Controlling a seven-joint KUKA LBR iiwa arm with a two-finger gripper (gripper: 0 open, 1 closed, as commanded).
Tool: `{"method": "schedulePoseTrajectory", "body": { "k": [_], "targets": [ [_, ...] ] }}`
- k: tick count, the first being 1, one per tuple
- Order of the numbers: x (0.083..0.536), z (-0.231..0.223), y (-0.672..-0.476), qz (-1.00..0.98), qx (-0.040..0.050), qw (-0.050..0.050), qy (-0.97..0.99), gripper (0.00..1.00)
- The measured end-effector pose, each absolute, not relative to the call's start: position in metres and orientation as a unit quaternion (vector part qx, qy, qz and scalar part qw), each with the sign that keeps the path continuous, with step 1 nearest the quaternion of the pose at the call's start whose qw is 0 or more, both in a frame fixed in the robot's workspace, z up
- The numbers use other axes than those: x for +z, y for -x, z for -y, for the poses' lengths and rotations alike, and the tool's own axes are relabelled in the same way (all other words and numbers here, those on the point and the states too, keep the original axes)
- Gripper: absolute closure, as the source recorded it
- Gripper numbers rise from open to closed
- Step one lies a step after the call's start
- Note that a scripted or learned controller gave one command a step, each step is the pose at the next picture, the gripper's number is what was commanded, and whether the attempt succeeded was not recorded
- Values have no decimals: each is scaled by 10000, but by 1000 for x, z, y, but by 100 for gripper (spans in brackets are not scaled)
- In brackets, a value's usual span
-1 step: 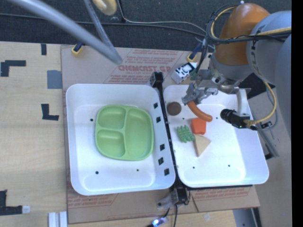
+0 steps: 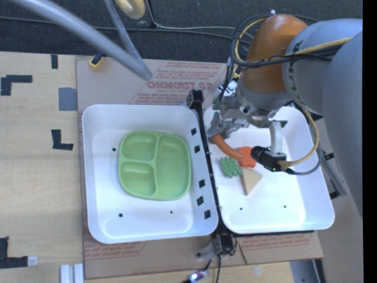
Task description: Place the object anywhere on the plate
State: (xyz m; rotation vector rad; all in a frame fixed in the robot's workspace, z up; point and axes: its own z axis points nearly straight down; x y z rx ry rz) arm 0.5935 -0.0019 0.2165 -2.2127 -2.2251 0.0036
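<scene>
A green plate [image 2: 155, 164] with three compartments lies in the left bin [image 2: 100, 217]. In the right bin [image 2: 294, 214] lie an orange carrot [image 2: 233, 151], a green leafy piece [image 2: 230, 167] just below it, and a tan wedge [image 2: 251, 181] to the right of the leafy piece. My gripper [image 2: 225, 124] hangs low over the right bin's upper left part, just above the carrot's left end. The wrist hides the fingertips.
A black divider rail [image 2: 202, 158] with clips runs between the two bins. A black cable connector [image 2: 268, 157] dangles beside the carrot. Grey tripod legs [image 2: 88, 28] cross the upper left. Cardboard [image 2: 177, 78] lies under the bins.
</scene>
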Motion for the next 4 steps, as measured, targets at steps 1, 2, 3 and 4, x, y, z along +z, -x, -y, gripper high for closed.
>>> {"method": "schedulePoseTrajectory", "body": {
  "k": [1, 2, 3, 4],
  "targets": [
    [215, -43, -564, 7088, 14, 16, 7054, 100],
    [210, -99, -549, 7095, 10, 16, 7047, 100],
    [229, -131, -530, 7091, 4, 7, 7051, 100],
    [228, -129, -530, 7082, 9, 6, 7060, 0]
  ]
}}
